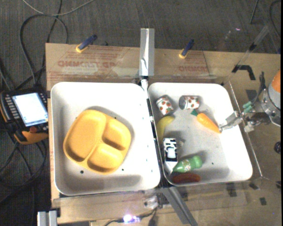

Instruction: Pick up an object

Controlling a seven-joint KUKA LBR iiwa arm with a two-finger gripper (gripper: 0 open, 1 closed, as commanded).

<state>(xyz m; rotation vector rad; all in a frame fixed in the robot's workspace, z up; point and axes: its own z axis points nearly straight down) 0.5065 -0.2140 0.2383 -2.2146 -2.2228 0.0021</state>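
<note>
The claw is being positioned just beside the carrot, presumably for a grasp; its state cannot be determined.

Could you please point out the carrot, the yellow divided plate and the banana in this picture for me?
carrot (207,121), camera view, middle of its orange body.
yellow divided plate (98,140), camera view, ridge where its compartments meet.
banana (164,125), camera view, middle of its curve.
</note>
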